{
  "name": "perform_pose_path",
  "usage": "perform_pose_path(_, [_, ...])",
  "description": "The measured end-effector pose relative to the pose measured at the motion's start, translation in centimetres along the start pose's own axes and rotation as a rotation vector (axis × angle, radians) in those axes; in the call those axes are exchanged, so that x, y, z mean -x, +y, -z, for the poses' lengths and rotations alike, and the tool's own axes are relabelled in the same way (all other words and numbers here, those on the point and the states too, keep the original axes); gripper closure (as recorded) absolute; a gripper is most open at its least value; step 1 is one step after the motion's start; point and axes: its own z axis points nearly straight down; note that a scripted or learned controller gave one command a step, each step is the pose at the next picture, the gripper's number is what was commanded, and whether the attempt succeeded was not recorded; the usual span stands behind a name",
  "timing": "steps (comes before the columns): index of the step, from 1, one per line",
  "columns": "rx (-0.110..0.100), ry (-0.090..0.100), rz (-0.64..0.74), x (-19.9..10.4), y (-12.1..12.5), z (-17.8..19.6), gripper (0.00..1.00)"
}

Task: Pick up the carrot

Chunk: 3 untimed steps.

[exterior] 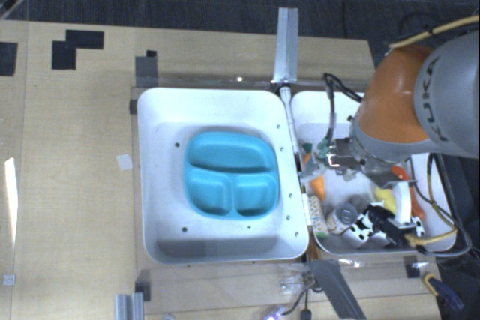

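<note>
A small orange piece that looks like the carrot (318, 186) lies at the left side of the right bin (311, 110), close to the wall between the bins. The gripper (335, 156) is low over the right bin, just above and right of that orange piece, mostly hidden under the arm's grey wrist and orange band (394, 97). Nothing can be seen held.
The left bin (161, 161) holds a blue three-compartment tray (229, 172). In the right bin's near half lie a grey round can (345, 215), a black-and-white item (369, 225), a yellow object (385, 196) and another orange bit (401, 174). A cable crosses the bin's far side.
</note>
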Motion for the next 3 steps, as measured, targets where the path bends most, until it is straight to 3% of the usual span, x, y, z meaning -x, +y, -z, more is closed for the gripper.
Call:
perform_pose_path(1, [0.001,0.000,0.025,-2.2,2.7,0.0,0.00])
perform_pose_path(2, [0.001,0.000,0.024,-2.2,2.7,0.0,0.00])
perform_pose_path(3, [0.000,-0.001,-0.459,-4.7,4.8,0.0,0.00])
